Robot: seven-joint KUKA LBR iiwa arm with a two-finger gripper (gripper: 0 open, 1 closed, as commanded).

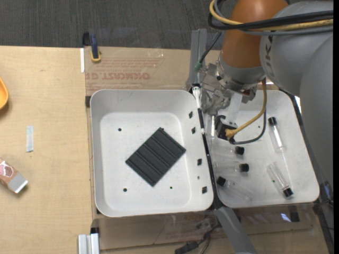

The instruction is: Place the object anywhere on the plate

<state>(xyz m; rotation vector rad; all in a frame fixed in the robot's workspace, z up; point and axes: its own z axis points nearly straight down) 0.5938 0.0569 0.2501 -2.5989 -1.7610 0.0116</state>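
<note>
Overhead, the hand (216, 121) hangs above the right bin (304, 157).

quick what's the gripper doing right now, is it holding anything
Gripper: cannot be told. It hangs over the left edge of the right bin, above the clear tubes; no object is seen in its grasp.

Place: robotics lab | Evidence: my grey arm (296, 41) stood at 2 o'clock over two white bins (98, 157) on a plywood bench (42, 105), carpet floor (106, 9) at 12.
</note>
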